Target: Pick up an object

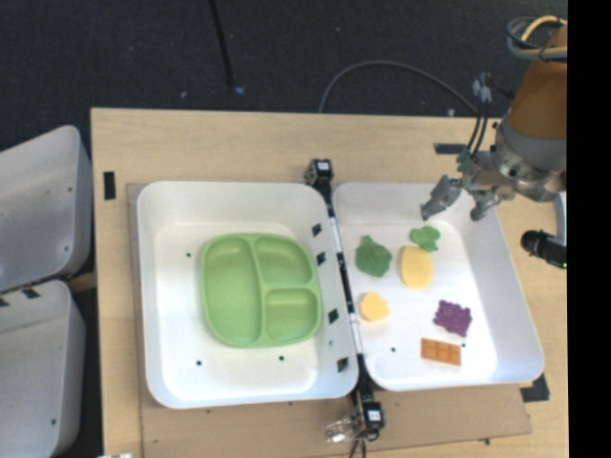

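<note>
The right bin holds several small toys: a dark green lump, a small green piece, a pale yellow piece, a small yellow-orange piece, a purple cluster and a flat orange block. My gripper hangs over the bin's far right part, just above and to the right of the small green piece. Its two fingers are spread apart with nothing between them, so it is open.
A green divided plate lies in the left bin. A black-clipped divider runs between the bins. A black cable arcs behind the bench, and white chairs stand at the left.
</note>
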Controlling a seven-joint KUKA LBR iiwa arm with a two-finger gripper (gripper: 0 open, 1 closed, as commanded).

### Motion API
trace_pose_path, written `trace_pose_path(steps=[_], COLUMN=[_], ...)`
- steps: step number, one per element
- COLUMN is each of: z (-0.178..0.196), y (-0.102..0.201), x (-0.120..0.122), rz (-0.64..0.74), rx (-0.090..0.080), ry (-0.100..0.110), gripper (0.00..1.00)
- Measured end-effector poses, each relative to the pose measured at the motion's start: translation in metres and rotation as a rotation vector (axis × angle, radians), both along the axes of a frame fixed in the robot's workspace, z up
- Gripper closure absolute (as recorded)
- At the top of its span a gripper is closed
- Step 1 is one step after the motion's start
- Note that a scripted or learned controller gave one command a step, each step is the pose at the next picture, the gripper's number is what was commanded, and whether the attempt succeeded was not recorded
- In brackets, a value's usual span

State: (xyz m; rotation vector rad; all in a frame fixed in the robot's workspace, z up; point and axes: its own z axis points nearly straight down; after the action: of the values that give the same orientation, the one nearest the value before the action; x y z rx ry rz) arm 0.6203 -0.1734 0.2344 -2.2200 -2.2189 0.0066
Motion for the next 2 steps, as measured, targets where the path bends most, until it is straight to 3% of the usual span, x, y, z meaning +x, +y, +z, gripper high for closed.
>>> trace_pose_path(steps=[2], z=[-0.092], y=[0.007], x=[-0.002], rz=[-0.003], rx=[0.0], ry=[0.0], gripper=[0.0])
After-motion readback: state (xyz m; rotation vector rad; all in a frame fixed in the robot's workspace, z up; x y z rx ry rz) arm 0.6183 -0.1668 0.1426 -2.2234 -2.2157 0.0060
